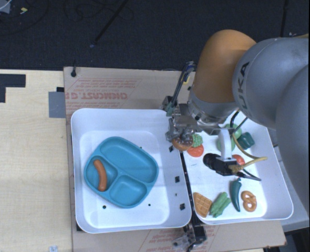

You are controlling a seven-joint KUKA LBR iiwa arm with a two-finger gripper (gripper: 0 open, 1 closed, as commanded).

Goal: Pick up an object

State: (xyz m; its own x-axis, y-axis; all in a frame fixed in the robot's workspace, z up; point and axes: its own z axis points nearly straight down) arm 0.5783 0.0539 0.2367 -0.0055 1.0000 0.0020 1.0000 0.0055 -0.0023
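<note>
Low, claw [184, 138] at right bin's [281, 193] far-left corner, over a tomato [196, 151] and brown piece [180, 145]; its state, cannot tell. Crowded pile: may nudge neighbours or strike the bin wall and lift nothing.
</note>
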